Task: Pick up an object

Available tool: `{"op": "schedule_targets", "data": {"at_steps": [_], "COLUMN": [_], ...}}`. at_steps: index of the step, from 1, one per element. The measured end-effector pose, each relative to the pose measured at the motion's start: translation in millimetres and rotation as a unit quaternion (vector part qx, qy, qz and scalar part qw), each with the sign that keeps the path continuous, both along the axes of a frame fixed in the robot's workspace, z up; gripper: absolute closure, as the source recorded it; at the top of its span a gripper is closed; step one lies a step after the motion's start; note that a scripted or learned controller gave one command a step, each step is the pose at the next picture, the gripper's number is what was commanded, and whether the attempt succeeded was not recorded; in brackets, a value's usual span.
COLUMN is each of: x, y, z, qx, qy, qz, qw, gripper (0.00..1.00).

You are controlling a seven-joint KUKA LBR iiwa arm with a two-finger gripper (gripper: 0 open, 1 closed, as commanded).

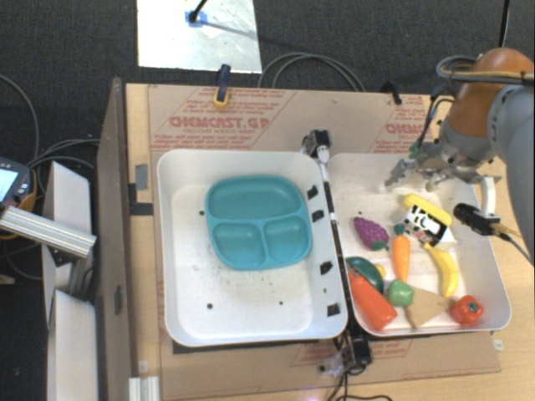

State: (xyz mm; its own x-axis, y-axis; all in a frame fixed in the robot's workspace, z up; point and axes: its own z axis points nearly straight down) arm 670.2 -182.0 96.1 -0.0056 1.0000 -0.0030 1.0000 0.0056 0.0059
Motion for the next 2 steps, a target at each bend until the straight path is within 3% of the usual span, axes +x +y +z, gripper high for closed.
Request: {"op": "schedule_targets", "data": {"at_steps": [1, 2], "x": [-29, 1], "y": [9, 90], "z": [-2, 95], "qx": [0.0012, 0.0015], "qy": [0.003, -0.002], "qz": [-0.003, 0.002], "qw": [1.0, 1.0], "gripper": [0.0, 0.0]}}
